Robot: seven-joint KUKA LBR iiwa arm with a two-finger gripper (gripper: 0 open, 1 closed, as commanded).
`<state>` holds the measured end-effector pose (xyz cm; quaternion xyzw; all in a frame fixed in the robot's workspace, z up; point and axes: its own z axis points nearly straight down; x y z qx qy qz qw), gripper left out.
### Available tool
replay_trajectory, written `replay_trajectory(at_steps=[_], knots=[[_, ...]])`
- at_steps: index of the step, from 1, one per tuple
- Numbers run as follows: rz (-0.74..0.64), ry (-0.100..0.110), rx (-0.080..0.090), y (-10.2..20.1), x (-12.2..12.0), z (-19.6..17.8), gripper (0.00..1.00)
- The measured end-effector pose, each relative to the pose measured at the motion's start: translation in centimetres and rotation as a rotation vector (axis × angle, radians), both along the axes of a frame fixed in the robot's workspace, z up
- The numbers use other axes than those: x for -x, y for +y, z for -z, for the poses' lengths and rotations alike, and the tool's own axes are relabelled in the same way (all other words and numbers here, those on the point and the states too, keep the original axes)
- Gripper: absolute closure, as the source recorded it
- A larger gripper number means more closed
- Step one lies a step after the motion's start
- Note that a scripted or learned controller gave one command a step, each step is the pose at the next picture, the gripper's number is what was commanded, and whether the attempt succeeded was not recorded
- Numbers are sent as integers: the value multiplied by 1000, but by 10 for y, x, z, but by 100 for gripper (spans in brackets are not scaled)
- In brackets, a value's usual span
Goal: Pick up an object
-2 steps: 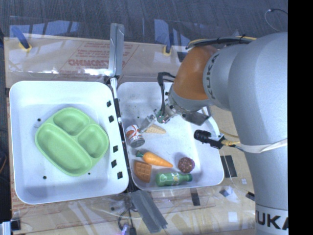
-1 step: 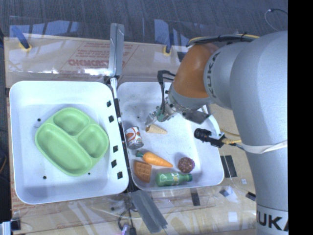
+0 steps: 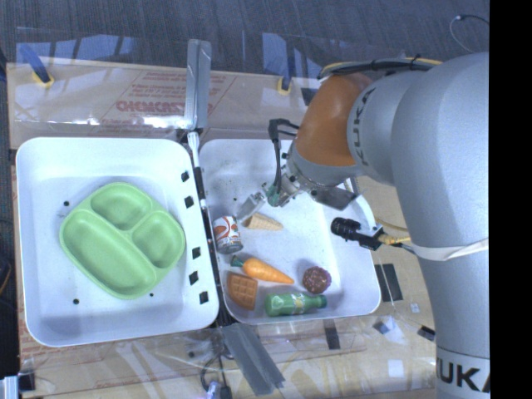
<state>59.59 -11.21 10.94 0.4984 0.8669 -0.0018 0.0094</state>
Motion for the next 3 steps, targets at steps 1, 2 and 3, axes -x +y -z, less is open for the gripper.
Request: replay_trajectory(at_steps=[1, 2, 3], knots=[[-34, -11, 5, 0, 17, 7, 0], [-23, 14, -12, 6, -20, 17, 0], [-101, 17, -12, 13, 24, 18, 0]])
